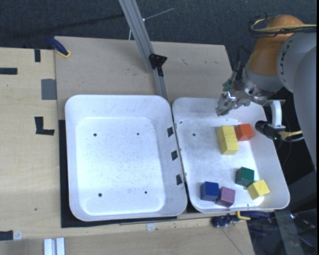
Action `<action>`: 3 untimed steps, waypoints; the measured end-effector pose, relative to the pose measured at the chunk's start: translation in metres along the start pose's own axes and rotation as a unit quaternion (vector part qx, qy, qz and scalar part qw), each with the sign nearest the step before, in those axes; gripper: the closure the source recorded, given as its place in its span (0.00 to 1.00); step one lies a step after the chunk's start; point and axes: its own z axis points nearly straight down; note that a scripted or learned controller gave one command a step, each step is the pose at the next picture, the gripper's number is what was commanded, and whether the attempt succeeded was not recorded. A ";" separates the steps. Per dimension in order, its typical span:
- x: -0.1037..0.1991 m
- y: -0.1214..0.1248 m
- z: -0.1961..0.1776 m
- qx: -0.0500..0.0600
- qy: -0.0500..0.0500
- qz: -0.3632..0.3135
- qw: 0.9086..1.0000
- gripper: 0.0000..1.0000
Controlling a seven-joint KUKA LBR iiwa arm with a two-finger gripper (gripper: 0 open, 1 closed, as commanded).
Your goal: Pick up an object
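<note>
Gripper [224, 108] over right bin [202, 158], far edge; grip state can't be told, nothing visibly held.
Nearest targets: yellow block [227, 139], touching orange block [244, 132], just below. Approx. advice: descend vertically, straddle yellow block's free sides, avoid nudging orange.
</note>
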 end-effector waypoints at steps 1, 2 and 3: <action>0.003 -0.007 -0.058 -0.001 0.000 0.000 1.000 1.00; 0.004 -0.007 -0.062 0.002 0.000 0.001 1.000 1.00; 0.060 -0.019 -0.055 0.003 0.001 -0.002 1.000 1.00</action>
